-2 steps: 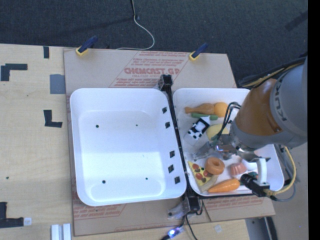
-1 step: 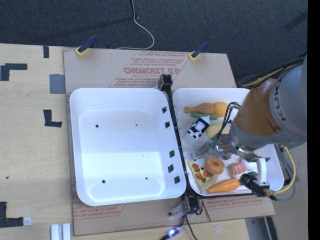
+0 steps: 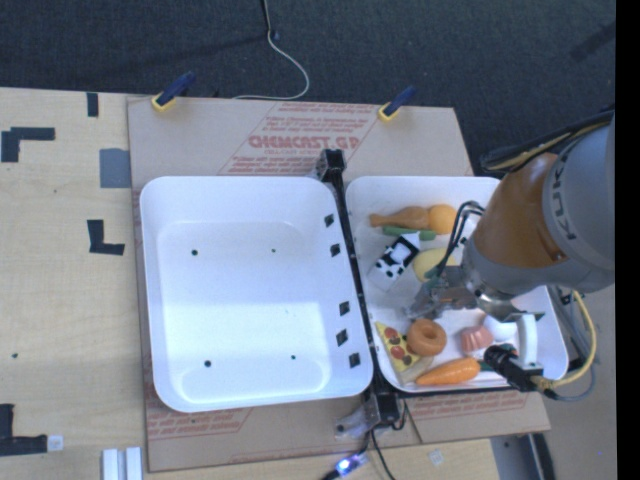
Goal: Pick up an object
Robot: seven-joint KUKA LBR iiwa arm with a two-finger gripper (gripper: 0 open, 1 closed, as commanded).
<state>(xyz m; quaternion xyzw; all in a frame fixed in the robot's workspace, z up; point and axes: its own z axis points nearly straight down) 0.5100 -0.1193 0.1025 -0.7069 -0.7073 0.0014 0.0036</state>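
My arm (image 3: 545, 223) comes in from 3 o'clock over the right bin (image 3: 440, 184); the left bin (image 3: 240, 288) lies beside it at 9 o'clock. My gripper (image 3: 437, 298) hangs low mid-bin; I cannot tell its state. The carrot (image 3: 448, 372) lies at 6 o'clock beside the pizza slice (image 3: 394, 347). The doughnut (image 3: 427, 338) sits just below my gripper, and the black-and-white block (image 3: 396, 255) at 10 o'clock.

In the right bin (image 3: 365, 193) we note toy foods: a brown doughnut (image 3: 427, 339) flat by a pizza slice (image 3: 395, 347), an orange carrot (image 3: 449, 372) along the near wall, a pink piece (image 3: 475, 339), a drumstick (image 3: 410, 217), and a black-and-white block (image 3: 397, 256).
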